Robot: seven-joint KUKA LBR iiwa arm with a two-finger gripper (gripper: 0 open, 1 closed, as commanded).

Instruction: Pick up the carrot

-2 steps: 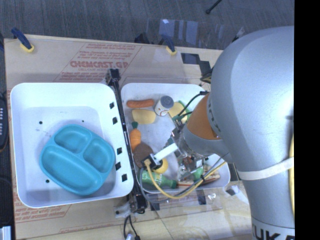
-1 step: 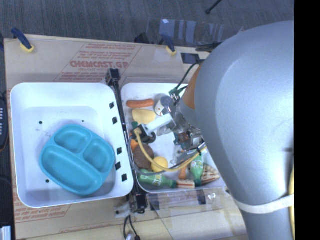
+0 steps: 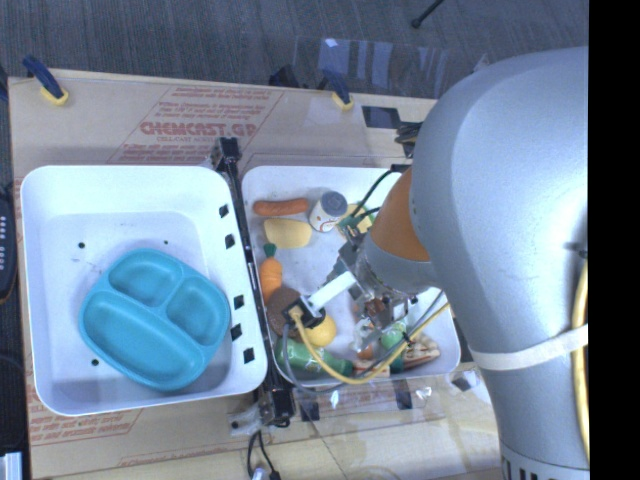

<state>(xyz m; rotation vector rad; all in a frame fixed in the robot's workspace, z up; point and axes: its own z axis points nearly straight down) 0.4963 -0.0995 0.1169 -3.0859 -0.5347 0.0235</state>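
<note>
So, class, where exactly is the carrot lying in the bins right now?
In the camera view, the carrot lies in the right bin, against its left wall, just below the pale yellow piece and above a brown item.

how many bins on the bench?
2. Left bin holds the blue tray; right bin holds the carrot and other toys, partly hidden by the arm.

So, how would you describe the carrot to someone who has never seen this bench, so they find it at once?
Look at the right white bin, the one crowded with toy food, beside the bin with the blue tray. Follow its left wall to about the middle. There lies the carrot: small, bright orange, with a green top, unlike the longer brown-orange sausage and the pale yellow piece above it.
</note>
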